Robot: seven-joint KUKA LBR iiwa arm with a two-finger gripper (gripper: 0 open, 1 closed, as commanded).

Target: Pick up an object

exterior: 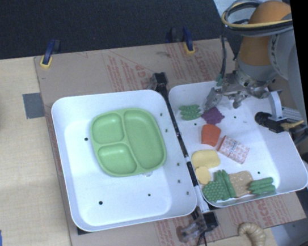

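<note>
Fingers (214,100) of the gripper (218,102) are hanging at the right bin's (281,169) far edge, just above the purple toy (212,115), though whether spread or pinching I cannot tell.

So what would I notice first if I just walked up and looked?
Probably the bright green divided plate lying in the middle of the left bin. Next, the pile of toy food in the right bin, like the orange-red piece and the purple piece, with the robot's hand right above them.

Arm (261,35) bent low, wrist pointing left.
</note>
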